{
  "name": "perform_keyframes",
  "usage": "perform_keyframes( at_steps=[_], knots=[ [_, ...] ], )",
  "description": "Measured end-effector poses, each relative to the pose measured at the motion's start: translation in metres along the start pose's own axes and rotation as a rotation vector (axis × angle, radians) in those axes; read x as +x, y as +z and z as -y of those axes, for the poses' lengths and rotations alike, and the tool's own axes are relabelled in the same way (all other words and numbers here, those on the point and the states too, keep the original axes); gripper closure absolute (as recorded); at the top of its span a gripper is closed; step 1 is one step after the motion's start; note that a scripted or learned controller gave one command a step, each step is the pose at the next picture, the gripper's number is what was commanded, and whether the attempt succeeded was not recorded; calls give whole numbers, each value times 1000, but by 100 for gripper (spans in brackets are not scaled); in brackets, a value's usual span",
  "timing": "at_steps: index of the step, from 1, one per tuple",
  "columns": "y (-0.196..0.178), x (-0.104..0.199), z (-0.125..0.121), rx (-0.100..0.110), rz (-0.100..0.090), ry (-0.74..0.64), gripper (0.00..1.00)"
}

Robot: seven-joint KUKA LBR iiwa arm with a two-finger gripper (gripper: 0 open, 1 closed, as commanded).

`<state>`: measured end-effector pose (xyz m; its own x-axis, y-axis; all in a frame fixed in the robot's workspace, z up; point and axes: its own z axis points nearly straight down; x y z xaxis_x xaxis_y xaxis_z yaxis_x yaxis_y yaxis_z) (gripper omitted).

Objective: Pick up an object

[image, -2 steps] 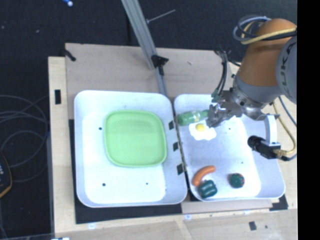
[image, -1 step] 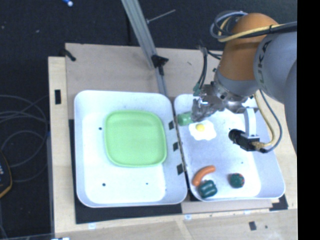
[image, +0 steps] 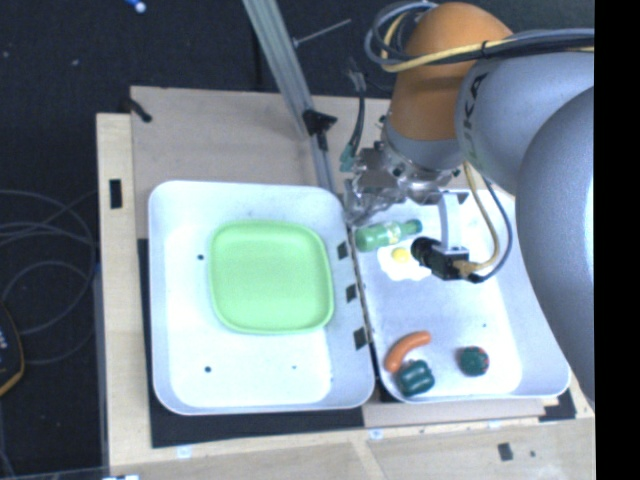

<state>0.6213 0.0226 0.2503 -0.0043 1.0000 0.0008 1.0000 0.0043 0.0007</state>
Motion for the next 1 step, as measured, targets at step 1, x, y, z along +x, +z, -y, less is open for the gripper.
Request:
perform_keyframes(
  at_steps=[1],
  knots=[
    [10, 37, -22, 1, 1, 2, 100]
  ],
)
